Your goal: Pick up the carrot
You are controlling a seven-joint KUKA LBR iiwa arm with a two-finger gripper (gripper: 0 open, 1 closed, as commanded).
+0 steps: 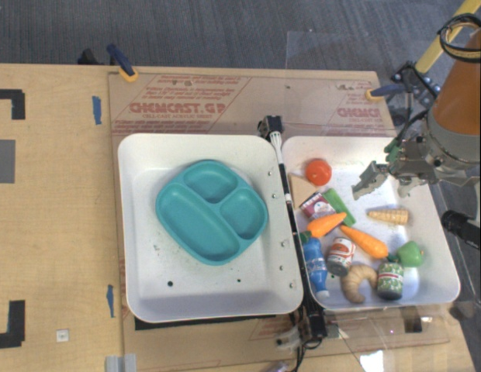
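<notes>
Pale wooden bench (54, 208) underneath, bearing two shallow white plastic bins side by side. Hovering over the white bin nearer the arm (446, 285): grey two-finger gripper (385, 183), fingers spread, clasping nothing, seemingly kept high to clear the clutter. Just beneath the fingertips, toward the camera: pale yellow ridged corn cob (389, 216), lying flat. Slightly further out on that same side: orange tapered toy carrot (363, 241), flat on the bin floor and slanted, one end touching a second orange piece (326, 225); probably crowded like this because the toys sit loose in a heap. Likely calls for a descent past the corn cob, with the fingers set across the carrot's narrow width. Off to the hand's far side: red round toy tomato (318, 171). Farthest from the hand: teal three-compartment plastic plate (212, 211), alone in the other white bin (140, 231), well apart from the carrot.
</notes>
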